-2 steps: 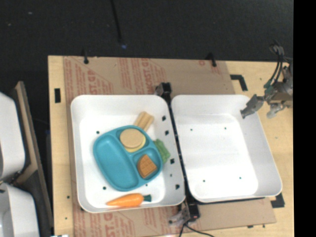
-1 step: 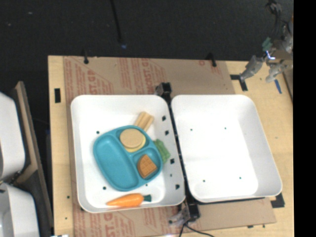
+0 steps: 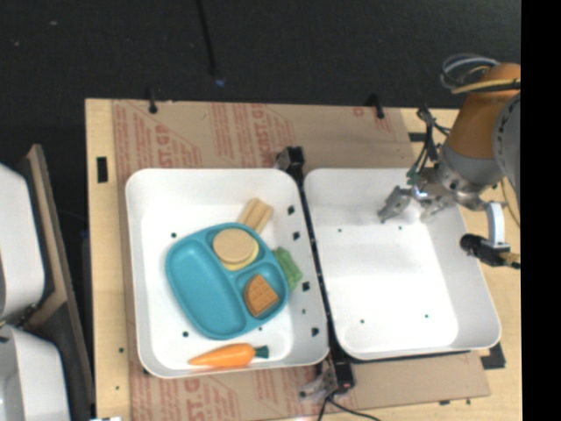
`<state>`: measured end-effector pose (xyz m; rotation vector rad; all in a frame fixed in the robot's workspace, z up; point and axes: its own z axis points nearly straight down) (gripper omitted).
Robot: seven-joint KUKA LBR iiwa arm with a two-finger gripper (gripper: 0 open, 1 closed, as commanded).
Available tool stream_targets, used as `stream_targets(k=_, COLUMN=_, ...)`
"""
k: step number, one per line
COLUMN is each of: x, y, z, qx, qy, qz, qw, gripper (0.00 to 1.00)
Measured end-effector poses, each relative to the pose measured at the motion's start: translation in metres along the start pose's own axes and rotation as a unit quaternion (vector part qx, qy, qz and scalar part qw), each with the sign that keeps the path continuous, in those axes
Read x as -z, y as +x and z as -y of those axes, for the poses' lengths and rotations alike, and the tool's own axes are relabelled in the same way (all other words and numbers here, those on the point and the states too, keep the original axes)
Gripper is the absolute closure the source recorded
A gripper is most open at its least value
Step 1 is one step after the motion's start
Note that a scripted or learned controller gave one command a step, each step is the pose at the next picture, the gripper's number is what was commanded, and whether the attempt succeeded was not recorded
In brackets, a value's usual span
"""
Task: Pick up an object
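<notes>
Two bins | tool (image 3: 396, 205) over right bin (image 3: 412, 323), spread seemingly | tray (image 3: 203, 296), carrot (image 3: 223, 355) left

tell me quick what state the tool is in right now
Tool: over the right bin, near its upper edge; nothing seen between its tips, and open or closed cannot be told.

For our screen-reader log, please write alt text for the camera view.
The grey arm's pincer hangs over the right white bin. The left bin holds a blue divided tray carrying toy food, with a carrot lying in front of it.
</notes>
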<state>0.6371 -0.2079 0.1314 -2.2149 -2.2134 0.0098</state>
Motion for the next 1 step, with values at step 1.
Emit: stream_targets(k=1, x=0.0531, y=0.0107, z=0.0394, qx=0.000, qy=-0.008, qz=0.002, qw=1.0000, gripper=0.00)
